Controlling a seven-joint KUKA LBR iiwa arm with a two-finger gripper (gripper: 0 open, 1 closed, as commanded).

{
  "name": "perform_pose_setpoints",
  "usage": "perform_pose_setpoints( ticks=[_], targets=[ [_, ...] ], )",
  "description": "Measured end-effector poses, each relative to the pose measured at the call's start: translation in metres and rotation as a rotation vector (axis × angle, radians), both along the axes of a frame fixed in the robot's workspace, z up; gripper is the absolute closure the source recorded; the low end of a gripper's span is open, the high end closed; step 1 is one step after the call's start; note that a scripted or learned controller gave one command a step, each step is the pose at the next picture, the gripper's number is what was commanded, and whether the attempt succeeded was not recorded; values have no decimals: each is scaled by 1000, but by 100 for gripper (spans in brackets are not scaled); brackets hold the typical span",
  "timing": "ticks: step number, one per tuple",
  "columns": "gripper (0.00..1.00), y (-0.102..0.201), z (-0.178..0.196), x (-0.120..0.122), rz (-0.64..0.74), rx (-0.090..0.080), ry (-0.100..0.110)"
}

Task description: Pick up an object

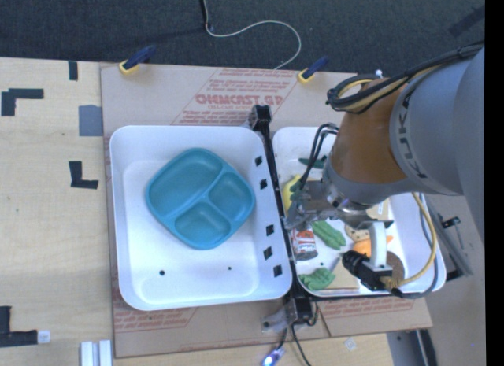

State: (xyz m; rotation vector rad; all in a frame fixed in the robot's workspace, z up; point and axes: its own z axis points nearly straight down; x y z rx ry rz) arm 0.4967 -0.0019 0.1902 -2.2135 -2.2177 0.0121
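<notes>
Across the worktop (55, 223) sit two shallow white bins side by side. Inside the left bin (130, 223) lies a blue divided plate (201, 197) with three compartments, tilted a little in its outline, roughly in the middle. Crowding the right bin (409, 274) are small items: a green leafy piece (319, 279) near the front edge, another green piece (331, 235) above it, an orange bit (362, 241), a small labelled packet (304, 244) by the divider, and a yellow-green piece (293, 189) further back. Over these the grey arm with its orange band reaches down, and the claw (303, 213) hangs just above the packet; how far it is open, or whether it grips anything, I cannot tell.
</notes>
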Motion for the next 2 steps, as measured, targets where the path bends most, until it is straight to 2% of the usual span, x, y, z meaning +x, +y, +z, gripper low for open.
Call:
perform_pose_setpoints(
  ticks=[1,2],
  targets=[
    [100,68,218,-3,7,2,-24],
    [100,112,283,-12,6,1,-15]
  ],
)
